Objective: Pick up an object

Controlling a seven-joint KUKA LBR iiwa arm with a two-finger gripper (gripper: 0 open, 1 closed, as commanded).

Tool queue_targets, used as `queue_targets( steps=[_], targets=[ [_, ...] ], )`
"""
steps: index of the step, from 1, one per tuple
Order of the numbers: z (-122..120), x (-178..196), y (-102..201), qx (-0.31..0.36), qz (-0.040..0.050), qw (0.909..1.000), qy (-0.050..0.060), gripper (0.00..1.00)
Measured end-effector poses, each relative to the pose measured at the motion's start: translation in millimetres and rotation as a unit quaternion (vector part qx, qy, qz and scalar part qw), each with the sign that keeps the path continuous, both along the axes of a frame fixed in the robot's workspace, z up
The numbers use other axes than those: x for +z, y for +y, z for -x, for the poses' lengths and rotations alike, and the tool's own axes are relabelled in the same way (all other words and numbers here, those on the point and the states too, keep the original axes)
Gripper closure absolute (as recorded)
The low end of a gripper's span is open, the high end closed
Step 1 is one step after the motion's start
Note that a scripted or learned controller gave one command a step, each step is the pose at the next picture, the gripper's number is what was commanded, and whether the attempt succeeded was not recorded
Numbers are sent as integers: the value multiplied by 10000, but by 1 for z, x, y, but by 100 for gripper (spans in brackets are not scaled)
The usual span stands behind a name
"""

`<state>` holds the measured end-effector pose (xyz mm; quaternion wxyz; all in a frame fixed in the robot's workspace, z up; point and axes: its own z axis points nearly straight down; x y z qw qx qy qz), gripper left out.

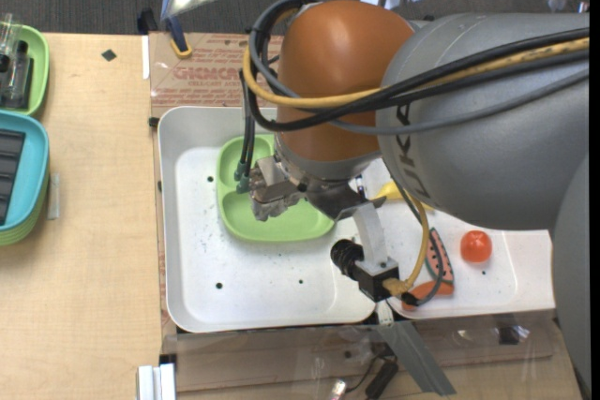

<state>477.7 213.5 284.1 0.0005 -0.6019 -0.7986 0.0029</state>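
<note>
Arm (450,108) over green dish (272,220) in bin (187,295).

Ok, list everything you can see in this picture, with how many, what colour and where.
White bins: two, side by side on the bench; the right one is largely covered by the arm.
Green dish: one, light green, in the left bin near its middle, under the hand.
Orange ball: one, orange-red, in the right bin.
Orange and dark object: one, in the right bin near the divide; too hidden to name.
Green and blue trays: stacked at the far left edge of the wooden bench.
Cardboard sheet: one, brown with red print, behind the left bin.
Arm: one, grey with an orange band, reaching in from the right.
Hand: one, over the green dish.
</note>
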Motion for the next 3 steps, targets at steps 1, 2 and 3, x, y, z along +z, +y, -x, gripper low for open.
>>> queue_targets(
  steps=[1,2,3],
  targets=[
    [-1,148,6,87,-3,10000,-12,100],
    [-2,155,6,99,13,10000,-6,100],
    [0,5,-6,-175,-2,9998,0,100]
  ],
)
